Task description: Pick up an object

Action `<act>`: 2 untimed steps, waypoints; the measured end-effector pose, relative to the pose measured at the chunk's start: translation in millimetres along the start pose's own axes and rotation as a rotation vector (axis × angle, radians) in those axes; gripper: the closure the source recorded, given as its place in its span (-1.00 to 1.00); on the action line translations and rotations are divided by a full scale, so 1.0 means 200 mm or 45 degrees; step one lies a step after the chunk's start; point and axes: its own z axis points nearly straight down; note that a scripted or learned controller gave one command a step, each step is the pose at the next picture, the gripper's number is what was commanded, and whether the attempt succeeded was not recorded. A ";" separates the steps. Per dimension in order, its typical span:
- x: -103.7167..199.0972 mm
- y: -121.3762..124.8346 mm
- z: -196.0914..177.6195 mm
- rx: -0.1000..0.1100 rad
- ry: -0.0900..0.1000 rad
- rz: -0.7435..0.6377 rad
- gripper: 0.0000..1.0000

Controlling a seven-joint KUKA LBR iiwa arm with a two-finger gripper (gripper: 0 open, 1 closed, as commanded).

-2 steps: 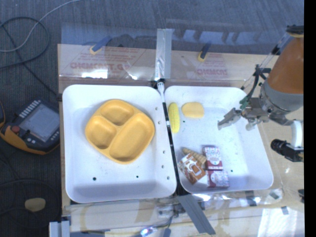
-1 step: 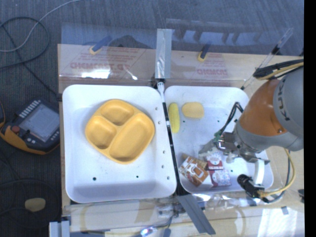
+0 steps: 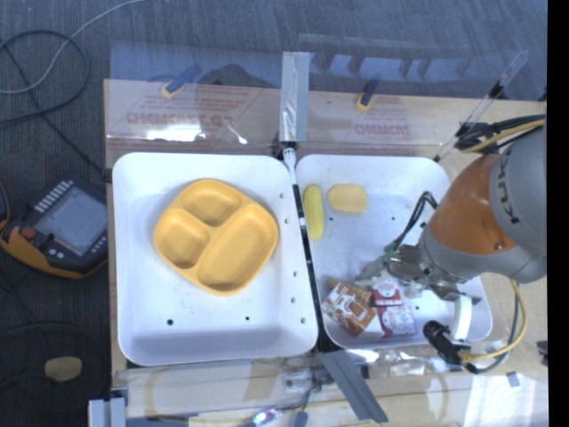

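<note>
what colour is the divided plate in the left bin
Yellow, a plain yellow-orange with no pattern; the divided plate shows best in the camera view, lying in the left bin.

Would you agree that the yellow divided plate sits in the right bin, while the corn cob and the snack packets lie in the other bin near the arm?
Not quite: the camera view shows the yellow divided plate in the left bin, not the right. The corn cob and the snack packets do lie in the other bin, the right one, near the arm.
</note>
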 end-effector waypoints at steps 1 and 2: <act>0.00 0.01 -0.05 -0.004 0.002 0.001 1.00; -0.09 0.16 -0.55 0.015 -0.008 0.028 1.00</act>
